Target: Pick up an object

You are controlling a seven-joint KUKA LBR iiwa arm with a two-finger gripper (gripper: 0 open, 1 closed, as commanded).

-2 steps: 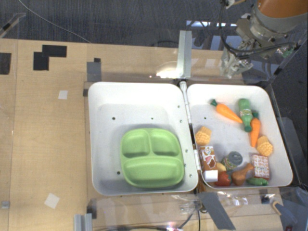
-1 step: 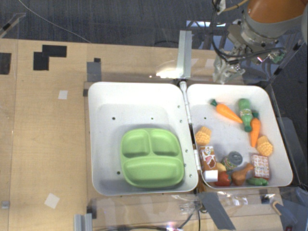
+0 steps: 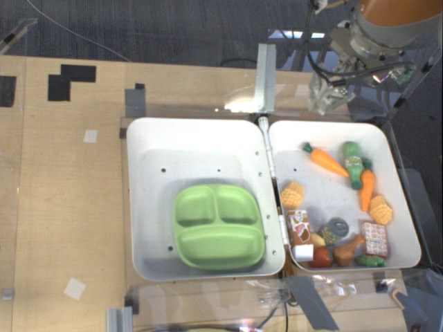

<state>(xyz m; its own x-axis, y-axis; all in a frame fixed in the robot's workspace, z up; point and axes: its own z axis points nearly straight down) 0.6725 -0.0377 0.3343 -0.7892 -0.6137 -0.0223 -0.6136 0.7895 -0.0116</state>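
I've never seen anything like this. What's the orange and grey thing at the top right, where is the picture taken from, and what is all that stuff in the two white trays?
The picture comes from one camera fixed above a bench, looking down at a slant. The orange and grey thing is a robot arm reaching in from the right. At its end hangs the gripper, the part meant to pick things up; here it hovers above the back edge of the right bin, with nothing visibly held. The left bin holds a green divided plate. The right bin holds toy food: two carrots, one near the back and one to its right, a small tin, little cartons and other small pieces.
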